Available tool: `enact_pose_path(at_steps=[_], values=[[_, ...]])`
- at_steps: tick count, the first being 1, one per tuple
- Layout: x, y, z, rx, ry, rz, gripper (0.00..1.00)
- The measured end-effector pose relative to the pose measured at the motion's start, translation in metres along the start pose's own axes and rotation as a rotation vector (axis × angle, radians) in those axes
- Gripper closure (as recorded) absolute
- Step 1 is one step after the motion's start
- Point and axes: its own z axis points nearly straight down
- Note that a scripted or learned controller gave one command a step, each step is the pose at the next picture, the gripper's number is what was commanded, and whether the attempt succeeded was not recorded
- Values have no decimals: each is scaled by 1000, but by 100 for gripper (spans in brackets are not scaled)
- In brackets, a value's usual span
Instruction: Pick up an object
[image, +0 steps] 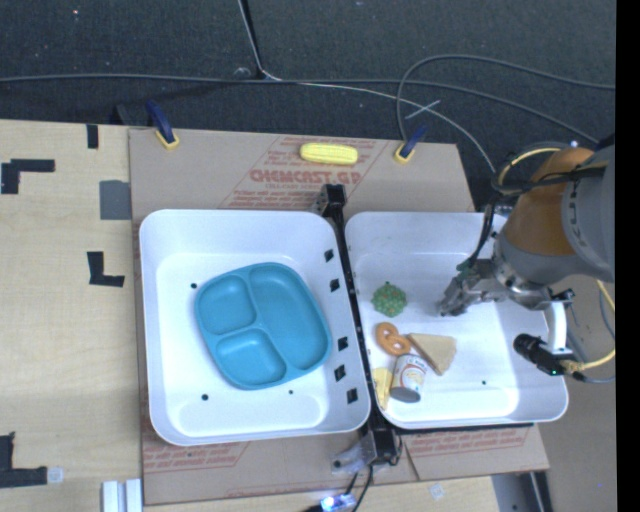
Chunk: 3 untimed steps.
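I see the tool (452, 303) low in the right bin (430, 238), just right of the green broccoli (389, 297); I cannot tell its state. A pretzel (392, 339), a wedge (435, 351) and a can (407, 376) lie nearby.

Two white bins (165, 240); one blue plate (262, 324); one corn cob (328, 154); two clamps (163, 127).

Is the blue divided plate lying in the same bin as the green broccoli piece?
No, the blue divided plate lies in the left bin, while the green broccoli piece lies in the right bin.
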Motion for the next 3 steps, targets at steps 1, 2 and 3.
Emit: enact_pose_path(at_steps=[1, 2, 3], values=[[1, 8, -45, 1, 4, 0, 100], [-8, 8, -94, 1, 4, 1, 100], [-7, 14, -156, -1, 3, 0, 100]])
